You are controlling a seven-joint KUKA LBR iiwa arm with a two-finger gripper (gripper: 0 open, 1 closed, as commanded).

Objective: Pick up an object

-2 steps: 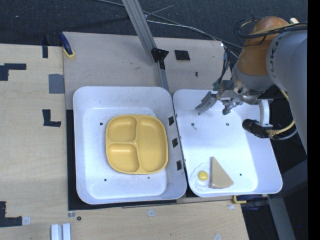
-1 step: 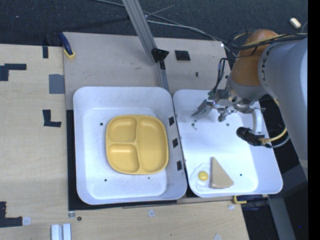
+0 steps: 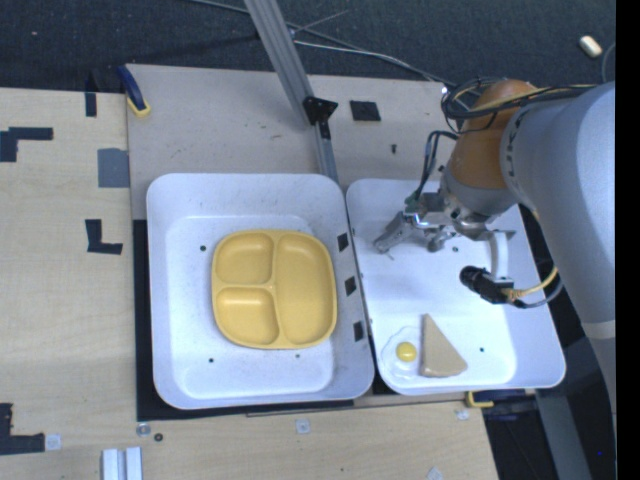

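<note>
A tan wedge-shaped piece (image 3: 438,350) lies at the front of the right bin (image 3: 530,363), with a small white fried-egg toy (image 3: 404,352) touching its left side. My gripper (image 3: 410,241) hangs over the back half of that bin, well behind both pieces. Its fingers are spread open with nothing between them. A yellow divided plate (image 3: 274,289) rests in the middle of the left bin (image 3: 180,218).
The grey arm with its orange band (image 3: 490,143) fills the right side above the right bin. A black cable plug (image 3: 481,281) hangs near the bin's right half. A slanted metal pole (image 3: 290,58) rises behind the bins.
</note>
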